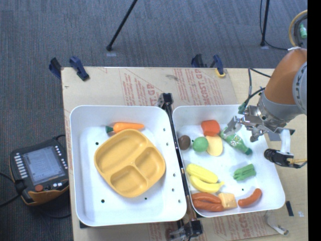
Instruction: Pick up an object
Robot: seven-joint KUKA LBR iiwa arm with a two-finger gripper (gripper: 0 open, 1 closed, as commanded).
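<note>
My gripper (244,132) hangs low over the right bin's (266,185) far right part, open. One finger (234,125) stands left and the other right of a green bottle (237,141), which lies slanted on the bin floor. I cannot tell whether they touch it. Close by lie a red-orange block (211,127), a green ball (200,144), a pale yellow piece (215,146) and a brown ball (184,142). Nearer the front are two bananas (203,174), a green vegetable (244,172), sausages (206,201) and a cheese cube (227,200).
The left bin (83,185) holds a yellow divided plate (130,162) and a carrot (128,127) at its far side. A teach pendant (37,172) lies on the floor to the left. Clamps (79,67) grip the bench's far edge.
</note>
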